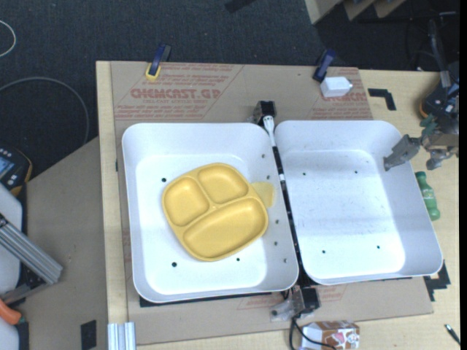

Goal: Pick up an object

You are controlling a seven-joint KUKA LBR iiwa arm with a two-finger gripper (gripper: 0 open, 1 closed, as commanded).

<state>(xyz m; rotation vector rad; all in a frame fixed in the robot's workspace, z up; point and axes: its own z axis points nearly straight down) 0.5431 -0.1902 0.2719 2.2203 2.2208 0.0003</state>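
Observation:
A yellow plate (214,210) with three compartments lies in the left bin (146,166), a little right of its middle. A small pale yellow piece (263,192) peeks out at the plate's right edge. My gripper (417,156) hangs over the right rim of the right bin (350,195), far from the plate. It is open, with nothing between its fingers. Just below it, a small green object (427,195) lies along the outside of that rim.
A black divider with cables (277,166) runs between the bins. Blue clamps (323,65) and a white block (336,87) sit on the cardboard at the back. Clutter lies at the bench's front edge (328,335), and equipment at the far left (22,261).

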